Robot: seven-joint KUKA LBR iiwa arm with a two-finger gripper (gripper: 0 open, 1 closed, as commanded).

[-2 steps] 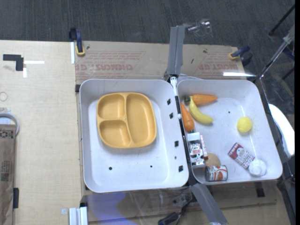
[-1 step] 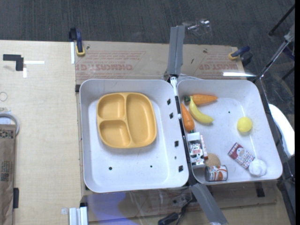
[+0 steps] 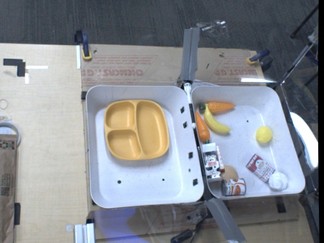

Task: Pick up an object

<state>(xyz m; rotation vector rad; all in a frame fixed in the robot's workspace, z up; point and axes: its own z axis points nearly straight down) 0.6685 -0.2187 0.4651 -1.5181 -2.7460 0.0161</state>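
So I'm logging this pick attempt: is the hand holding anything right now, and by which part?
Nothing is visibly held. The banana, the carrots, the lemon and the can all lie loose in the right bin.

I log left bin (image 3: 96,151) holding yellow divided plate (image 3: 136,129), three compartments, at bin's 11 o'clock. Cardboard sheet (image 3: 152,65) lies under both bins, showing at 12 o'clock. Two clamps, one (image 3: 83,47) at sheet's 10 o'clock corner, other (image 3: 258,58) at 2 o'clock. Brown paper bag (image 3: 7,186) at bench's 8 o'clock edge.
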